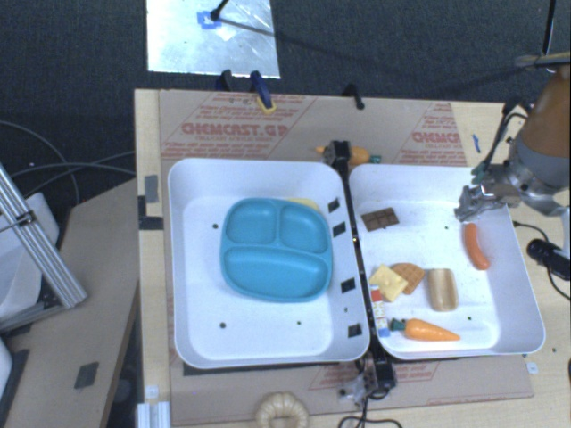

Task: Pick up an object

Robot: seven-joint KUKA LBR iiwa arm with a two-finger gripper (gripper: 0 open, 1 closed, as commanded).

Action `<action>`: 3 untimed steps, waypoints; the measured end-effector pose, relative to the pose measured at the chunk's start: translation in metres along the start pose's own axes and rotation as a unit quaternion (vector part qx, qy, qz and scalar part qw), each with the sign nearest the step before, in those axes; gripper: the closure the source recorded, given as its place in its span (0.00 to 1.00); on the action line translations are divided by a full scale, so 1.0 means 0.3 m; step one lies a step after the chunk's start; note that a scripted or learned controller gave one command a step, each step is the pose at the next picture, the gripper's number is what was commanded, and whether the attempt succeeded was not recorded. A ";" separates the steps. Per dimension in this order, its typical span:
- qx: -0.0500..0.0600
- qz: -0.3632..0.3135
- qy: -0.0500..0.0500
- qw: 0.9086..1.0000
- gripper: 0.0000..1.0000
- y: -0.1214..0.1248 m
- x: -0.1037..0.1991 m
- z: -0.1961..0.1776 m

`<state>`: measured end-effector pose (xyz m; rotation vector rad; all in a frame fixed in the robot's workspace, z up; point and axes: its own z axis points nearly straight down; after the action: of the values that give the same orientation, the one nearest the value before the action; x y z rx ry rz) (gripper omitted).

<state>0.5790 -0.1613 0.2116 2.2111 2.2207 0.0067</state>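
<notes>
My gripper (470, 205) sits just above the sausage (477, 246); its long axis runs toward the near rim; can't tell my claw's state.

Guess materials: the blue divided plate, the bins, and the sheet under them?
Blue divided plate: likely moulded plastic, matte, uniform colour with soft rounded ridges between the compartments.
Left bin and right bin: probably thin formed plastic, smooth white with a slight sheen and rounded corners.
Sheet under them: looks like brown cardboard or paper-faced board, flat with red printed lettering.
</notes>
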 end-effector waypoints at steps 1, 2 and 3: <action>0.002 0.000 0.001 1.000 1.00 0.004 0.000 -0.046; 0.002 -0.002 0.002 1.000 1.00 0.059 0.186 -0.042; 0.003 -0.001 0.002 1.000 1.00 0.169 0.324 -0.024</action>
<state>0.6293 -0.0637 0.2190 2.2124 2.2287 0.0052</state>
